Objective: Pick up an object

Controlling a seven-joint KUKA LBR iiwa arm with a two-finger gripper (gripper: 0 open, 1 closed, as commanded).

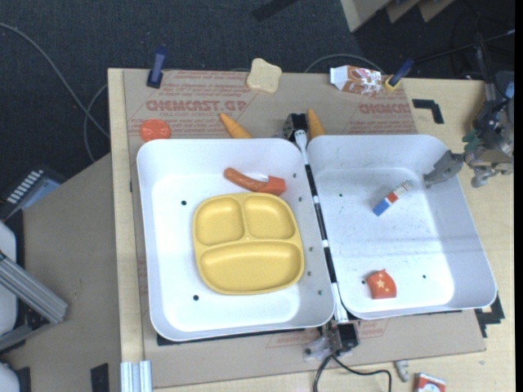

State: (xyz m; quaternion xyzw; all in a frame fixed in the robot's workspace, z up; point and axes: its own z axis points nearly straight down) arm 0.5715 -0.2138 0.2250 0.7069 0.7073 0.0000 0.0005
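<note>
We see two white bins side by side on the desk (122, 219). The left bin (163, 300) carries a yellow divided plate (245, 242) and, just behind it, an orange sausage-shaped toy (255, 180). The right bin (458, 251) holds two small things, well apart: a white and blue block (391, 199) near the middle back, and a red piece with a yellow mark (381, 283) near the front edge.

The hand (445, 168) is at the back right corner of the right bin, at its rim, and it holds nothing that we can see. The view is too small and blurred there, so we cannot tell how the hand is set.

The block is the nearest thing to the hand, so we judge it is the likely target. It looks light and stiff, probably plastic or wood, with flat sides. It lies at a slant to the bin walls. We think the best hold is across its short width, at the middle of its length, with the hand turned to match the slant. The bin floor is smooth, so such a light piece could slide away if one side is touched first.
</note>
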